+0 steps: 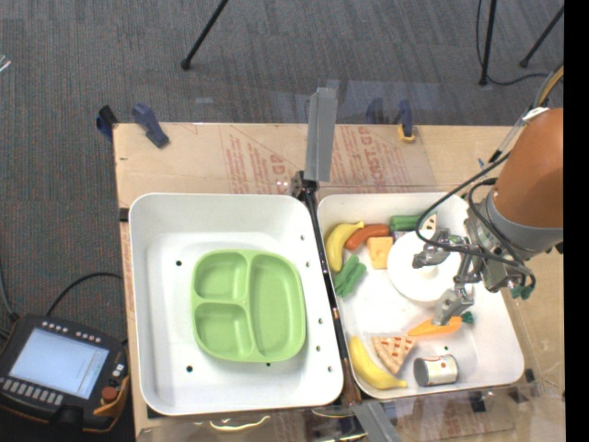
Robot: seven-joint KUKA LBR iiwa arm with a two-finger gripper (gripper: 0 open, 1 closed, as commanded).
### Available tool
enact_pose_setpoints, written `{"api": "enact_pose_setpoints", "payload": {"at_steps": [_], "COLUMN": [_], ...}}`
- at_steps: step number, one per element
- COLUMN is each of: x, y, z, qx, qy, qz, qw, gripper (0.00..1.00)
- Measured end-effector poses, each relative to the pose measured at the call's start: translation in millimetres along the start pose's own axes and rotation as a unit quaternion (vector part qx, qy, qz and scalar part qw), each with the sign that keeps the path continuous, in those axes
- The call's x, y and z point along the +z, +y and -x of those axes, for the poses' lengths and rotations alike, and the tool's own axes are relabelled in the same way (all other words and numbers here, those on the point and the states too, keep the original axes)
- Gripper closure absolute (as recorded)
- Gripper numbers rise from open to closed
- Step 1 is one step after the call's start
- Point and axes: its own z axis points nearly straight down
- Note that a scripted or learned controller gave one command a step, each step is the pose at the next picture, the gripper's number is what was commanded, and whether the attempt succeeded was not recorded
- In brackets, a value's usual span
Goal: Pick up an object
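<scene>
The right bin [508, 339] holds toy food. There are two bananas [340, 241] [373, 365], a red sausage [369, 233], a cheese wedge [380, 253], a green pea pod [350, 275], a white plate [411, 272], a carrot [436, 327], a pizza slice [395, 348] and a small can [435, 369]. My gripper [441, 281] hangs over the plate's right edge, just above the carrot. It is open, with one fingertip near the plate's top and the other by the carrot's leafy end. Nothing sits between the fingers.
The left bin [156, 247] holds a green divided tray [248, 304]. A green piece [404, 221] and a small pizza wedge [430, 221] lie at the right bin's far wall. A grey post [320, 141] stands behind the bins. A teach pendant [60, 368] lies at the lower left.
</scene>
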Motion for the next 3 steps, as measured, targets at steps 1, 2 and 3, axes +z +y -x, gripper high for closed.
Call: {"api": "enact_pose_setpoints", "payload": {"at_steps": [1,2,3], "x": [135,132,133], "y": [8,45,14], "z": [70,120,67], "qx": [-0.044,-0.058,-0.011], "qy": [0.0,-0.001,-0.001], "qz": [0.0,-0.002,0.0], "qw": [0.999,0.9983,0.9999], "gripper": [0.0,0.0,0.0]}}
